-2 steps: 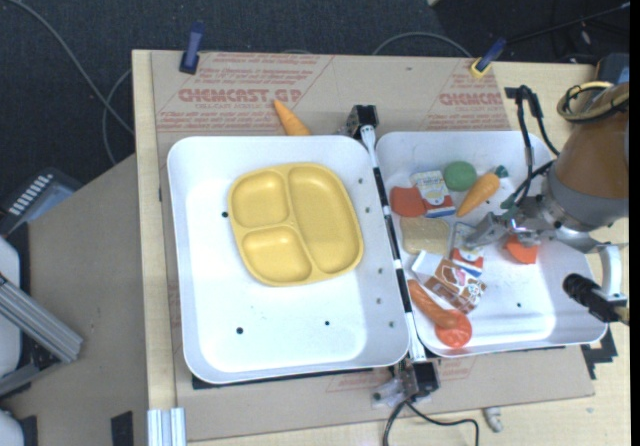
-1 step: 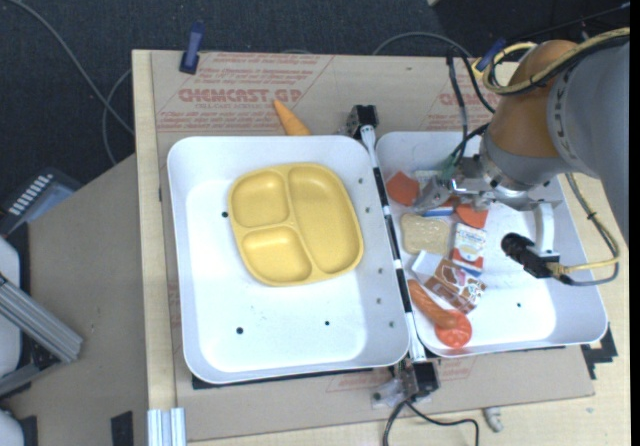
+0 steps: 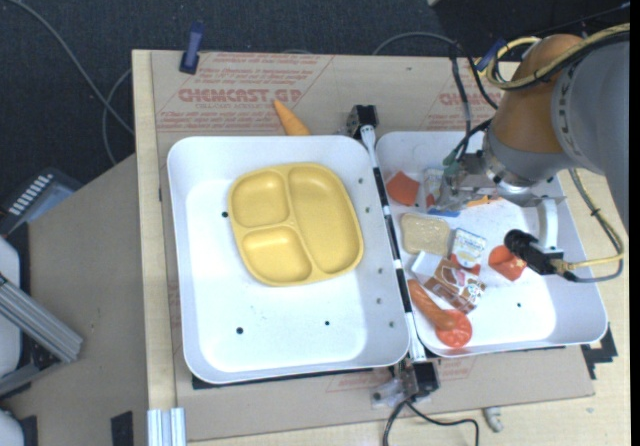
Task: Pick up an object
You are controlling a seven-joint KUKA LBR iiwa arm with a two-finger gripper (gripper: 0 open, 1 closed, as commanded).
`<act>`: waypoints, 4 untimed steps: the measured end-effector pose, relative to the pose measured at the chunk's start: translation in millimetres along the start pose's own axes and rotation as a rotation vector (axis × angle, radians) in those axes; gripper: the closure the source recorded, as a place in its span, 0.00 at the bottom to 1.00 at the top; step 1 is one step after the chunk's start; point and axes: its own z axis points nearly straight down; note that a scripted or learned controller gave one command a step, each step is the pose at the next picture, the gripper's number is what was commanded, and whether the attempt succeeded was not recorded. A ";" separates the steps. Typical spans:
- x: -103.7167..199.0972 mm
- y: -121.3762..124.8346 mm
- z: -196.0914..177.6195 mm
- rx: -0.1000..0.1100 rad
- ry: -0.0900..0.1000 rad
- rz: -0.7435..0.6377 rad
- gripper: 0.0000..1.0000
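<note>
nothing is picked up yet, as far as i can judge. the hand (image 3: 448,186) is low in the right bin (image 3: 580,319), at its back part, among the items; i cannot tell its state. just beside it lie an orange-red piece (image 3: 403,188) and a beige sponge-like block (image 3: 425,233). further to the front are a small packet (image 3: 467,246) and a red toy (image 3: 441,312). the left bin (image 3: 200,334) holds a yellow divided plate (image 3: 295,222). grasping and lifting remain.
</note>
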 end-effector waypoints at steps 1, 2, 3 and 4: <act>0.0 -0.2 0.2 0.001 0.000 0.000 0.00; -31.5 47.1 14.7 0.025 0.018 -0.002 0.00; -58.1 53.1 14.4 0.012 0.005 0.001 0.00; -114.4 63.4 -5.6 0.021 0.009 0.000 0.00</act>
